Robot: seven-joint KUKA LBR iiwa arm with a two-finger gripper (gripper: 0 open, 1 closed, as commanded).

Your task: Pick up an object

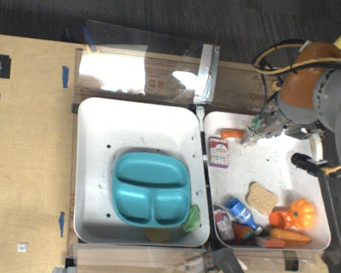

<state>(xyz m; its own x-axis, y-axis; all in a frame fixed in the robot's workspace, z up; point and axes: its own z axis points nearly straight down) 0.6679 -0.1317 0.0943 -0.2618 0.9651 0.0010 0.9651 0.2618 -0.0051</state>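
My gripper (251,136) hangs low over the far left part of the right bin (290,138). Just to its left lies a small orange sausage-shaped piece (231,133), close to the gripper tip; I cannot tell whether they touch. A pink and white carton (218,152) stands a little nearer, against the bin's left wall. Nothing shows as held.
The right bin's near side holds a bread slice (262,199), an orange pumpkin (300,214), a blue packet (242,212), a carrot (290,235) and a red piece (242,231). In the left bin lie a teal divided plate (152,188) and a green piece (192,219).
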